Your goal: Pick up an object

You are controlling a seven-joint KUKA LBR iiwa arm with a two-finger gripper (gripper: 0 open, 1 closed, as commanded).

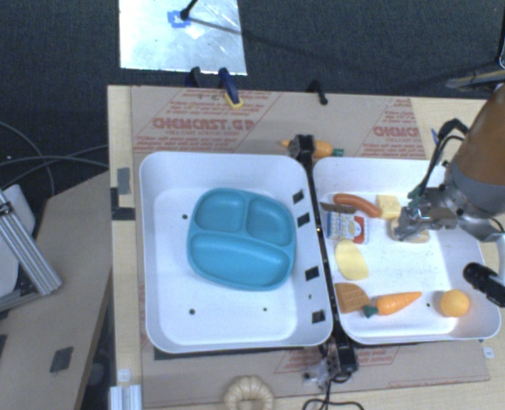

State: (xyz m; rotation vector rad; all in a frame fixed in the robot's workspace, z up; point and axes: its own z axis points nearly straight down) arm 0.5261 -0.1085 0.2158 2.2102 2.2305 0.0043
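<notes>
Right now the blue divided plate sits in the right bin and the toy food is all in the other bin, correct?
Not quite. The camera view shows the blue divided plate in the left bin. The toy food, such as the carrot, lies in the other bin.

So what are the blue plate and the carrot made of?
The plate looks like matte moulded plastic: one even blue, with smooth rounded compartments. The carrot is probably toy plastic too: flat, uniform orange with a green tip, though the view is too small to be sure.
</notes>
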